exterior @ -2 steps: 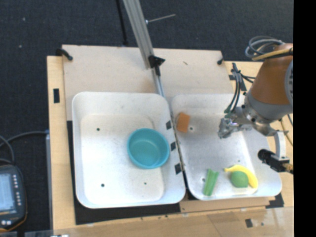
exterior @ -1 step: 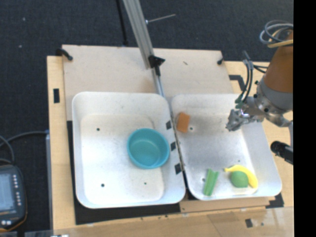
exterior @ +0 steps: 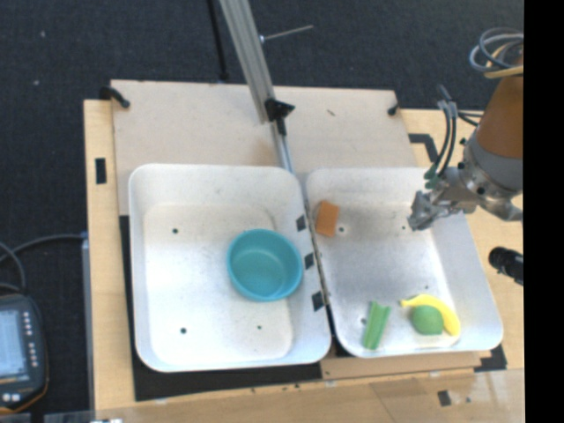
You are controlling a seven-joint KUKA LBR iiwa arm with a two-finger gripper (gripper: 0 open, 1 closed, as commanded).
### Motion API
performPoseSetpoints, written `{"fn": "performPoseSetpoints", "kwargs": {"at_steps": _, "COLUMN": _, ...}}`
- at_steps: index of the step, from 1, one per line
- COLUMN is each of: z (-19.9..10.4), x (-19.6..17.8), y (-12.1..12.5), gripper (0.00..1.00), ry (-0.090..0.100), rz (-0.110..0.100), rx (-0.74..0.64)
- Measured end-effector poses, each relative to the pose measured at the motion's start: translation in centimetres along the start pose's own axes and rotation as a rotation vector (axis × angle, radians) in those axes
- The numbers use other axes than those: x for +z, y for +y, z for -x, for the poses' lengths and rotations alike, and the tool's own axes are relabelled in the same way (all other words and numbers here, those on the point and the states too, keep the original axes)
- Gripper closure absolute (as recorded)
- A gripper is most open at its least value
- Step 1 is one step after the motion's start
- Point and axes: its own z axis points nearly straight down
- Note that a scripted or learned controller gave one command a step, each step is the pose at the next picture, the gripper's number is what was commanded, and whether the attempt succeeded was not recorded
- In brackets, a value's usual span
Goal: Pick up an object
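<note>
The gripper [exterior: 421, 214] hangs over the right bin [exterior: 458, 263] near its far right edge, above bare floor, with nothing between or beneath it; whether it is open or closed I cannot tell. The candidates lie away from it in two directions. An orange block [exterior: 327, 218] sits by the bin's left wall, roughly level with the gripper and straight across to its left. Toward the near edge lie a green stick [exterior: 376, 325], its long axis running near-to-far with a slight tilt, and a green fruit [exterior: 427, 319] touching a yellow piece [exterior: 445, 314] at the near right corner. A blue bowl [exterior: 264, 264] rests in the left bin [exterior: 159, 236], farthest off. The fruit looks the closest target, lying toward the near edge from the gripper.
</note>
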Motion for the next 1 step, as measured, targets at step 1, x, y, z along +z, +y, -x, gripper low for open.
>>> {"fn": "performPoseSetpoints", "kwargs": {"at_steps": 1, "z": -4.56, "x": -0.27, "y": 1.13, "gripper": 1.00, "ry": 0.001, "rz": -0.001, "rx": -0.002}}
